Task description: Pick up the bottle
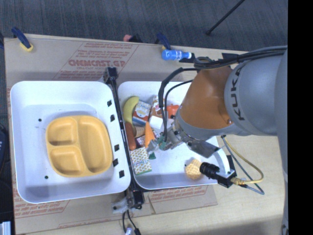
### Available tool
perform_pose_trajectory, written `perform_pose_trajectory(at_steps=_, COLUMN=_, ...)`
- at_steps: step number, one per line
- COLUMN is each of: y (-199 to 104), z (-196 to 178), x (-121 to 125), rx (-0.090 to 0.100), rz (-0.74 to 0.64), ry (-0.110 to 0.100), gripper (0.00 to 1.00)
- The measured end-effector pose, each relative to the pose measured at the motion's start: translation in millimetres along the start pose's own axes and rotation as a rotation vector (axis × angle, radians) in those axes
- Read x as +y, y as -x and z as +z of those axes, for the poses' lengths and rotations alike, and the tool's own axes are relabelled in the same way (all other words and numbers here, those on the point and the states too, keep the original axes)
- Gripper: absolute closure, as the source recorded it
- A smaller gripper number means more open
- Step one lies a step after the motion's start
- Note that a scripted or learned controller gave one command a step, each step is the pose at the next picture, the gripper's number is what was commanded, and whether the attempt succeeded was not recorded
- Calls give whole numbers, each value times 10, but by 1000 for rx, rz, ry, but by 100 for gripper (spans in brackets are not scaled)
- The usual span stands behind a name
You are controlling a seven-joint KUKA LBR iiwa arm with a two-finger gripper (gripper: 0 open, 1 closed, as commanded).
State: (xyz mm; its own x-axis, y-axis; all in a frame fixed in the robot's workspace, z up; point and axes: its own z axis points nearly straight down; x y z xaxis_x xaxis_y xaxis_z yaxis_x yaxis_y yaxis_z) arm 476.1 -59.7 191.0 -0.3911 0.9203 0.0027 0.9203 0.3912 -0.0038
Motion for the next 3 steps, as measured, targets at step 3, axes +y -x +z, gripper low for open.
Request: perform_pose_trajectory(at_steps=3, y=-355, z=-565, x=158, rx=-5, rz=-407, ry=3, gripper=100)
